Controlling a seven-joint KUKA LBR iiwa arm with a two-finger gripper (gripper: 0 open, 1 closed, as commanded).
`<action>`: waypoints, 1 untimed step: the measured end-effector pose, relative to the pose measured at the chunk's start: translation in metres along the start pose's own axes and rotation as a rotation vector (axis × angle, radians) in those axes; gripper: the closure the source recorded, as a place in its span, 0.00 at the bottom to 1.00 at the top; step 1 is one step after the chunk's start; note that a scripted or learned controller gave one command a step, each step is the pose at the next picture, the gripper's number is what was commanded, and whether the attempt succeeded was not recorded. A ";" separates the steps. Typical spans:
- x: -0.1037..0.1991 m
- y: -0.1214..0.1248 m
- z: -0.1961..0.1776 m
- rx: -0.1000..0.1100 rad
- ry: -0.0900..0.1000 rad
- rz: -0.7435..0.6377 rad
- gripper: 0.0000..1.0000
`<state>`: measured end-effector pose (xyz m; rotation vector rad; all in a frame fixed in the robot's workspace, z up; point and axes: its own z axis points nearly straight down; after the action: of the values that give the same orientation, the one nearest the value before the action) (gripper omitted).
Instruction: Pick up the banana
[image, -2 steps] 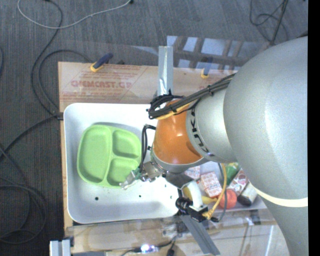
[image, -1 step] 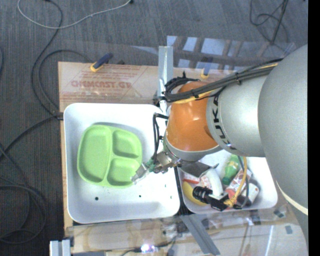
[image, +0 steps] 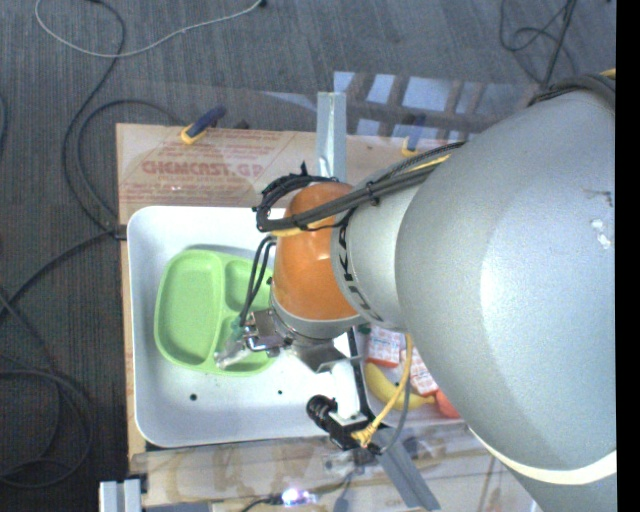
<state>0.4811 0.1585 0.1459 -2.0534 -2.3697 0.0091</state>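
Tool sits low over the right rim of a green divided tray, at the near corner of the tray. Tool state: cannot tell, since the wrist hides most of it from above; nothing is seen pinched in it. Orange band lies directly above the tool, with black cables looped around it. The grey arm comes in from the right and covers most of the right bin.

The green tray lies in the left white bin, toward its left-centre. Banana is in the right bin, just past the divider between the bins. Only a short yellow stretch shows, under the arm's edge, well apart from the tool. A red-and-white packet lies just beside the banana on its right, partly hidden.

Table behind the bins shows a brown board with red lettering. A clamp with a blue handle grips its far edge.
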 end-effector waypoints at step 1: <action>0.067 0.011 -0.070 -0.005 -0.006 0.211 0.00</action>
<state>0.4830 0.2267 0.2163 -2.2978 -2.1459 0.0106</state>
